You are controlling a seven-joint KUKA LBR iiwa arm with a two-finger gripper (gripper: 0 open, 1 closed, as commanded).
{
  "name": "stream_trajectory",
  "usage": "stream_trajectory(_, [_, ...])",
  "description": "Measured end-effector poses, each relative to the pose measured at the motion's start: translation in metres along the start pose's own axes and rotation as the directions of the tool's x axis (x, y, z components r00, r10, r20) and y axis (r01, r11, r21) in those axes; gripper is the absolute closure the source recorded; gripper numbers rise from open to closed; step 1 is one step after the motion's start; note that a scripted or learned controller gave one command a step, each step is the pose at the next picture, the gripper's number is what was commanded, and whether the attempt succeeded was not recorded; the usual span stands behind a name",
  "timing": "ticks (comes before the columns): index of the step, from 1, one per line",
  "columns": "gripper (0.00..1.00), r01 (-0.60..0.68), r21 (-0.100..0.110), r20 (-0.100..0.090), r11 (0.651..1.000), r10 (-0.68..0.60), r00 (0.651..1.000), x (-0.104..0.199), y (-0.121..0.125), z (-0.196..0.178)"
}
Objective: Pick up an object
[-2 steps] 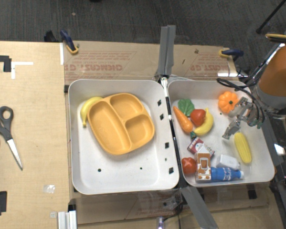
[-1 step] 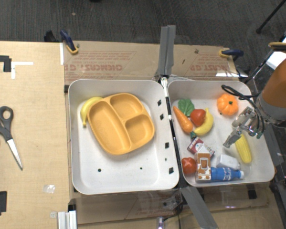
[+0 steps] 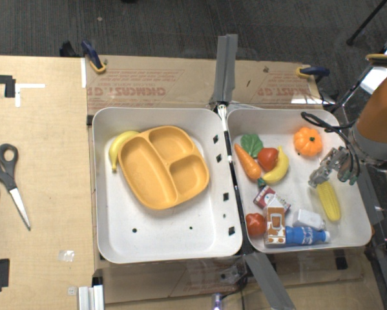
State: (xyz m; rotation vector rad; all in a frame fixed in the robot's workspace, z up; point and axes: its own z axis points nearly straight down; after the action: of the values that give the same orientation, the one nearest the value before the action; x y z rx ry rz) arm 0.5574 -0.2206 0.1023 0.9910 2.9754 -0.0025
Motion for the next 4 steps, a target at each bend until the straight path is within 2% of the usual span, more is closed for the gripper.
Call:
stream_trajectory(1, [1.0, -0.046, -0.001, -0.002, 0.999, 0.046, 0.999, 0.026, 0.051, -0.089])
stream_trajectory(2, [1.0, -0.029, -0.001, 0.0, 1.0, 0.029, 1.0, -0.048, 0.095, 0.009])
stream_trajectory(3, [1.0, 0.03, -0.002, -0.002, 1.0, -0.03, 1.0, 0.021, 0.141, -0.123])
stream_trajectory(4, [1.0, 0.159, -0.001, -0.002, 0.987, -0.159, 0.987, 0.03, 0.185, -0.14])
